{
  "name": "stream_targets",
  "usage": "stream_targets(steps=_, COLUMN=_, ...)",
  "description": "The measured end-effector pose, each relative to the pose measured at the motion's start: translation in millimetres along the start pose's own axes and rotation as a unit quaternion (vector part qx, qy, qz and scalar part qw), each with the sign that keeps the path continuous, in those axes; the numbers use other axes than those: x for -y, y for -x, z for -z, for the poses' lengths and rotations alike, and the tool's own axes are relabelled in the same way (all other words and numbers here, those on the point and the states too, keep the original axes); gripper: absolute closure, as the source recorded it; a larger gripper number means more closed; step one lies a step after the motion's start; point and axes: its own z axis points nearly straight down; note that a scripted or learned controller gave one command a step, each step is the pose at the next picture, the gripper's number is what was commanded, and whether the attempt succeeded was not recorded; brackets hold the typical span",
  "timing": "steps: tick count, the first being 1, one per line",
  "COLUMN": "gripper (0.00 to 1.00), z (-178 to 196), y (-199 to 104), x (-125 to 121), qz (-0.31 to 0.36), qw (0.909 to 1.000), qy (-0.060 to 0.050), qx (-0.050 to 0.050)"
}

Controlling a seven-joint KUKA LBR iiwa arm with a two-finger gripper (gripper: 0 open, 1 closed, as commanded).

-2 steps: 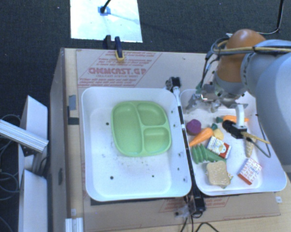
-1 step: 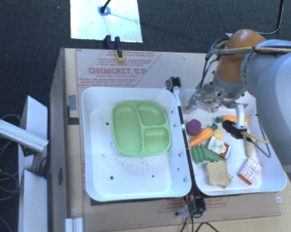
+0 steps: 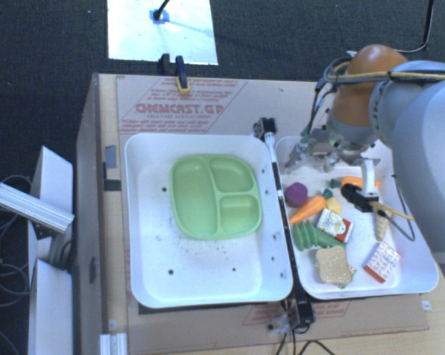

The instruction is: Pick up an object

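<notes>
One arm (image 3: 400, 102) bent low over right bin (image 3: 422, 268), end effector (image 3: 311, 152) nr top-left corner.

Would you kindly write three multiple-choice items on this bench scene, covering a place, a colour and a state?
1. Where does the divided plate lie?
A. left bin
B. right bin
C. cardboard

2. What colour is the round toy beside the toy carrot?
A. yellow
B. purple
C. blue

3. How does the toy bread slice lie?
A. standing on edge
B. flat on the bin floor
C. atop the plate

Answers: A, it lies in the left bin; B, it is plainly purple; B, it lies flat near the front wall of the right bin.
</notes>
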Motion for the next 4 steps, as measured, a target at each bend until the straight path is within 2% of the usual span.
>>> stream_targets(steps=4, gripper=0.0, z=-0.2, y=-1.7, x=0.1, qz=0.001, qw=1.0, qy=0.0, qx=0.0)
